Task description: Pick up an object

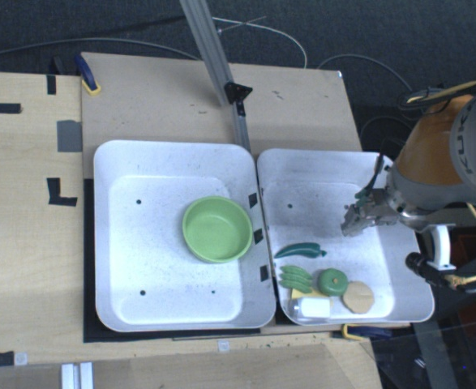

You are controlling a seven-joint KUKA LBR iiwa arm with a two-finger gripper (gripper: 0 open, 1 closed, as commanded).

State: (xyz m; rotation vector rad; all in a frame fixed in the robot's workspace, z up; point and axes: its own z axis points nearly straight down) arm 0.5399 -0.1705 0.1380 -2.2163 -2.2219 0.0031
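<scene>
Wooden bench (165, 96) under dark floor, two white bins side by side on it. Claw (353, 221) sits low over the right bin (319, 177), toward its right side, arm (432, 160) coming in from the right with the orange band above the wrist. Can't tell if the claw is open or closed; too small and dark, and nothing visible between the tips. Nearest to the claw, down and left of it: a dark green pepper-like item (301, 251) lying flat on the bin floor, apart from the claw. Further below it, a cluster along the bin's near wall: a bumpy green toy vegetable (297, 279), a round green piece (332, 282) just beside it, a tan disc (358, 297) touching that, and a white block (312, 307) under them. Well left of the claw, in the left bin (124, 217): a green bowl (216, 229), upright, near the divider side. Far up-left of the claw, a grey pole (209, 43) slants across the bench.
</scene>
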